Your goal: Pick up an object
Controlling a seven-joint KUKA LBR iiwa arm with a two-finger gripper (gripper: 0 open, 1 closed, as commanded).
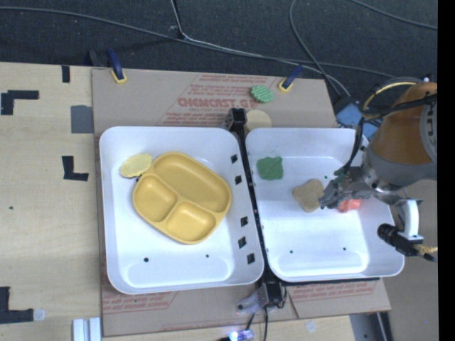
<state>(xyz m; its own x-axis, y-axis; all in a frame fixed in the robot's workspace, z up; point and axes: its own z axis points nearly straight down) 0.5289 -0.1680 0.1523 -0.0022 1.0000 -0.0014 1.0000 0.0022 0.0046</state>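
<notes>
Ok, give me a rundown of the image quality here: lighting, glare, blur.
Camera view: even, soft lighting with faint shadows; the white bins are bright but keep their edges, no hard glare; overall slightly soft, and the gripper beside the tan object is dark and smeared, so its fingers are hard to read; the orange band looks blurred too.

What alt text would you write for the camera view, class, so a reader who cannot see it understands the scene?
A grey and orange robot arm lowers its gripper into the right bin, beside a tan object and a red object, with a green object further back. The left bin holds a yellow divided tray.
</notes>
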